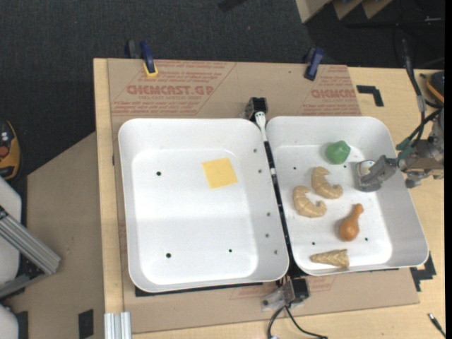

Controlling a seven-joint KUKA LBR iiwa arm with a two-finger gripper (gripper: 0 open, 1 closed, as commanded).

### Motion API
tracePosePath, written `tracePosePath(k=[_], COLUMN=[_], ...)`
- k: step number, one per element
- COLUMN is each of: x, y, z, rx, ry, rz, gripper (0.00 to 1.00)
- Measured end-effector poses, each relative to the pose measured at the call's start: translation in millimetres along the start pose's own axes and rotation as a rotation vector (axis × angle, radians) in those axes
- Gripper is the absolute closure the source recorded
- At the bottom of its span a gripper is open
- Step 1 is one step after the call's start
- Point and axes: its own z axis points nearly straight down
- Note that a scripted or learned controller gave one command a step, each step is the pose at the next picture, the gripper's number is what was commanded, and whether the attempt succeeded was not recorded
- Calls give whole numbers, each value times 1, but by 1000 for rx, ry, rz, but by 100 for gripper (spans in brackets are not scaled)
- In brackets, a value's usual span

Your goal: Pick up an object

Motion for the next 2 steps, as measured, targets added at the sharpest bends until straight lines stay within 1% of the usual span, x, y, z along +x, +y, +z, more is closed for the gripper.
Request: tracePosePath(k=[1,2], x=[5,-1], y=[-12,59], z=[149,200], rx=[14,-5], ry=[5,-3], rz=[1,-3], gripper=[0,0])
